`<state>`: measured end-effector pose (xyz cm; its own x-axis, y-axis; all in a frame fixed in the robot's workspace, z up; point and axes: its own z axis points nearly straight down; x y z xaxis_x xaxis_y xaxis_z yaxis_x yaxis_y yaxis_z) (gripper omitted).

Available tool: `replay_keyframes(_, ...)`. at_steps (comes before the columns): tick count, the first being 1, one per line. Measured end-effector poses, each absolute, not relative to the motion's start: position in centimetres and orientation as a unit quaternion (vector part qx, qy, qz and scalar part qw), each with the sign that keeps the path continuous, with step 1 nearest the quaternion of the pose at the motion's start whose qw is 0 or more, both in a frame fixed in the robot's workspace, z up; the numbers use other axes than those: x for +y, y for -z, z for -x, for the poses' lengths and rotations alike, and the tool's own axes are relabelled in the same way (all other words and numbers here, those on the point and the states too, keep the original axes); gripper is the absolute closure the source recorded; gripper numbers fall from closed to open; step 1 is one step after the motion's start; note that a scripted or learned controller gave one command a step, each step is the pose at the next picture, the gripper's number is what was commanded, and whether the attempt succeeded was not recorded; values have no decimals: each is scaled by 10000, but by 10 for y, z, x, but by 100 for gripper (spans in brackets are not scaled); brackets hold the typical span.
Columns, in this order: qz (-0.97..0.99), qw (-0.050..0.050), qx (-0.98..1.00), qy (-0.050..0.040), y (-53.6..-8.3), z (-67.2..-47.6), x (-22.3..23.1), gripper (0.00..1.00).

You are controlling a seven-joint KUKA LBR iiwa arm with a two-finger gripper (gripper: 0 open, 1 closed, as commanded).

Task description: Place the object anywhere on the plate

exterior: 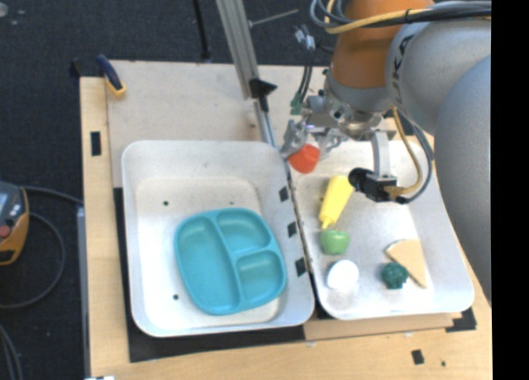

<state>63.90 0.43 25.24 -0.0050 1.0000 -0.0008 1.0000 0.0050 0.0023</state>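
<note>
Red-orange object (304, 159), small and rounded, sits at the gripper (307, 144), at the far-left corner of the right bin (446, 230), against the wall shared with the left bin (149, 163). It lies just below the gripper's tips; whether it is pinched or merely touched, cannot tell, and the gripper's spread is hidden by the wrist hardware.

Handling, as a judgement: looks like a light, hard plastic toy, smooth and a bit slippery, not fragile. Round form will roll out of a shallow pinch; best taken across its middle, from straight above, with clearance from the bin wall beside it.

Arm pose: wrist pointing down over the bin's far-left corner, orange band (380, 19) above it, grey link running off toward the bench's right edge, cables looped at the wrist.

Outward from there: yellow piece (335, 199) near, toward the front; green round piece (334, 242) beyond it; white ball (342, 274); dark green lump (394, 275) touching a tan wedge (411, 259) near the bin's front-right corner.

Blue plate (230, 259), three compartments, lies in the left bin toward its front, well apart from the object.
</note>
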Motion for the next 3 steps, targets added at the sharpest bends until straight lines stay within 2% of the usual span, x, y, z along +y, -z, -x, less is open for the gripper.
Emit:
replay_keyframes(1, -7043, 6, 7099, -13, -254, -637, 64, 100)
replay_keyframes(2, -7048, 4, 7094, -4, -240, -647, 114, 100)
replay_keyframes(3, -7061, 6, 7081, 0, -240, -647, 111, 0)
